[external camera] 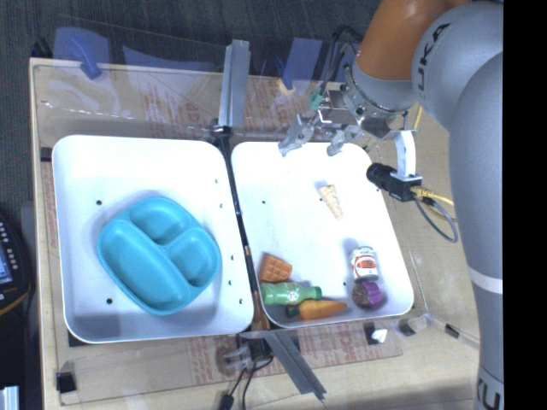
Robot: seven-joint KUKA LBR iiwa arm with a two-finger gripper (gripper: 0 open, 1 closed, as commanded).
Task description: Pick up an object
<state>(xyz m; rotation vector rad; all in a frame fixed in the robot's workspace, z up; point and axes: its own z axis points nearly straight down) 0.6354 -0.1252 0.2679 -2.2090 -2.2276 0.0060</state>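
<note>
Pincer (309,148) spread wide, two fingers well apart and pointing down, nothing between them (no hold on anything yet). Poised over the far edge of the right bin (291,203), close to its back rim, at the end of the grey arm (453,101) with the orange band (402,15), stretched in from the right.

Things to pick: all lower down in that same right bin, apart from the pincer. Nearest, a small beige piece (331,199) (cone-shaped, perhaps a shell; too small to tell), alone on the bare white floor toward the middle of the bin. Further toward the near side, by the right wall, a little can (365,264) with a red label, upright, and just below it a round purple thing (368,294), the two touching or nearly so. Along the near rim, an orange carrot (323,309) lying flat, just beside a green bottle (289,294) on its side. Above the bottle, a brown waffle-like wedge (275,268), close to the left wall.

Left bin (85,178) just beside the right one, the two walls meeting along a dark seam, with a grey metal bar (235,84) at the far end of that seam. Inside the left bin, a blue plate (160,252) with three compartments (one long, two smaller), set at a slant and nearer the front than the back.

Both bins on a pale worktop (128,101), faint red print on its surface around them.
</note>
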